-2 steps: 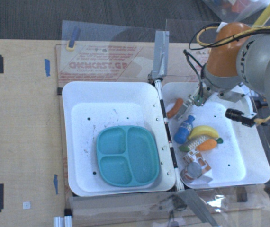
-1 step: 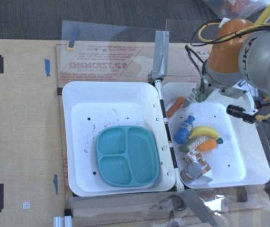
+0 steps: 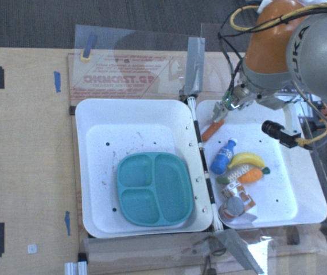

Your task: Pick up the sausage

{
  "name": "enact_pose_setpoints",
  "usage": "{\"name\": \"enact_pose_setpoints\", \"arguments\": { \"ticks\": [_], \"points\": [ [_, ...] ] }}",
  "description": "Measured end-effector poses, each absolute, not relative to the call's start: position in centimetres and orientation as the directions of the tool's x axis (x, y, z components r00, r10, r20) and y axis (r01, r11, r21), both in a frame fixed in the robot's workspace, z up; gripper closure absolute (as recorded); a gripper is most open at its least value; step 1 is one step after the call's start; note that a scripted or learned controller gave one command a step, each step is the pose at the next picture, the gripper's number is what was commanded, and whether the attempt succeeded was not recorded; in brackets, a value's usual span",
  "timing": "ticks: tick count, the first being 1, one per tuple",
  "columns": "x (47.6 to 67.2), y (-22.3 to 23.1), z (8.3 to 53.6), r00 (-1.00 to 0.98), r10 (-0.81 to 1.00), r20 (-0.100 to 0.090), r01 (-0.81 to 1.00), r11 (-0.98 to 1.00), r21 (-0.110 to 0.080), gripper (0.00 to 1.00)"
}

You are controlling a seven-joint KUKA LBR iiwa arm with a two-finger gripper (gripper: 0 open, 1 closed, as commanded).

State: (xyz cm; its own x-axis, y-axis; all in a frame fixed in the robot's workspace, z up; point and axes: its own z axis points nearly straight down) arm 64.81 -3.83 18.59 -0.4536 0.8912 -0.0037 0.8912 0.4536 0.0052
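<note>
**Reaching arm over the sausage in the right bin**

Reaching in from the right, the grey KUKA arm (image 3: 301,44) with its orange band hangs over the far part of the right bin (image 3: 301,205). Its jaws (image 3: 221,112) sit low at the bin's far left corner, right at the upper end of the sausage (image 3: 212,130). Whether they are apart or together cannot be told, since the tips are small and blurred against the white wall, and nothing shows clearly between them.

That sausage is a slim orange-brown piece lying at a slant against the left wall of the right bin, just beside the divider between the two bins. Near of it lies a blue bottle (image 3: 223,156) with a white cap, tilted on its side. Touching or just beside the bottle on the right is a yellow banana (image 3: 248,160), and under that an orange carrot (image 3: 250,176) with a green tip. At the near left of the same bin rests a crumpled silver and brown packet (image 3: 237,202).

A teal divided plate (image 3: 154,189) with three compartments lies in the left bin (image 3: 94,125), toward its near right side. Both bins stand on the pale wooden bench (image 3: 26,153).
</note>
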Motion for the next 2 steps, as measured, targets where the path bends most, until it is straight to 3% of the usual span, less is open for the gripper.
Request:
{"name": "enact_pose_setpoints", "arguments": {
  "ticks": [1, 2],
  "points": [
    [63.54, -5.7, 21.89, -0.725, 0.689, -0.007, 0.689, 0.725, 0.005, 1.0],
    [63.53, -5.73, 21.89, -0.725, 0.689, -0.007, 0.689, 0.725, 0.005, 0.0]
  ]
}}
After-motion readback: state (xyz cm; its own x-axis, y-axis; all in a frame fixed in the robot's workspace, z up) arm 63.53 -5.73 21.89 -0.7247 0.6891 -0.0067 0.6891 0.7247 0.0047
